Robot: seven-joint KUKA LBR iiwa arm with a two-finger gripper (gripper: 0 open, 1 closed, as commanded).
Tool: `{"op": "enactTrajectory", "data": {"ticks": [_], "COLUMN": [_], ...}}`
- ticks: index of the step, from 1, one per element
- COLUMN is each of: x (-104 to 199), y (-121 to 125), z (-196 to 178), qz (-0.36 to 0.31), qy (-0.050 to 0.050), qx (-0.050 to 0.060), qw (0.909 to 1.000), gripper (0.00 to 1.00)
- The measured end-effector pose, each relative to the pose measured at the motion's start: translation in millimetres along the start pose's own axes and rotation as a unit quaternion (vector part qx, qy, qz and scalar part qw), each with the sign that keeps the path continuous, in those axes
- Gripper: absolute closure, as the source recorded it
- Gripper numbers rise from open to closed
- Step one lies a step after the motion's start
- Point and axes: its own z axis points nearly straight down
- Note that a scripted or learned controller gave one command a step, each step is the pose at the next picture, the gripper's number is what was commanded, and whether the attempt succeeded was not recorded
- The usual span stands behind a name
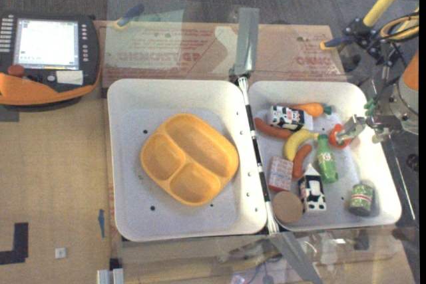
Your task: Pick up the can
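The can is green with a red label and sits in the front right corner of the right bin. My gripper hangs over that bin's right side, beside a red toy, well behind the can and apart from it. Nothing shows between gripper and can but bare bin floor. The arm's wrist comes in from the right edge of the view.
The right bin also holds two milk cartons, a carrot, sausages, a banana, a green bottle, a red-white box and a brown round object. An orange divided plate lies in the left bin.
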Motion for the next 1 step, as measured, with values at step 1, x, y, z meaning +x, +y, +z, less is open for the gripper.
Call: {"op": "enactTrajectory", "data": {"ticks": [1], "x": [-7.4], "y": [-53.0], "z": [70.3], "qz": [-0.054], "qy": [-0.002], "qx": [-0.012], "qw": [0.9985], "gripper": [0.00]}}
